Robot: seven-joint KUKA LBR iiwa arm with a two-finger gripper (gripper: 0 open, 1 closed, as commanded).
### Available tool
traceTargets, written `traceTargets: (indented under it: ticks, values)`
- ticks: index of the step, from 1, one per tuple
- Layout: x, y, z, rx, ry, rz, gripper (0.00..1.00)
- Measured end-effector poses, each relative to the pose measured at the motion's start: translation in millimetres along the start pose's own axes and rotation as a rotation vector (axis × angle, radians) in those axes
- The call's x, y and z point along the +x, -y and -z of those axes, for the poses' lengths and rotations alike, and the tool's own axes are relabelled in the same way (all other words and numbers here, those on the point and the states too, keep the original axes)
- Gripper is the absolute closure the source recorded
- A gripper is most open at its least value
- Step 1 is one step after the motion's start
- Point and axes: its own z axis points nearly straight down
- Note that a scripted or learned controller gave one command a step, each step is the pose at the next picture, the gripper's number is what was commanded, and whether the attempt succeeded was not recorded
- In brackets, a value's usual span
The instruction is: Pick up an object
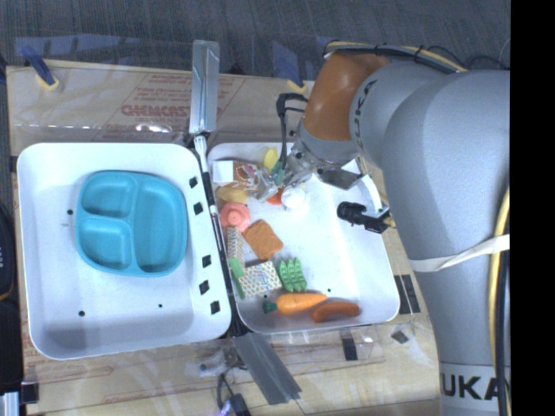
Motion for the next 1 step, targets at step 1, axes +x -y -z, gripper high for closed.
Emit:
traceTargets:
  ticks: [1]
  values:
    - [43.2, -25.5, 103.9, -0.030, 0.007, -0.197, 1.00]
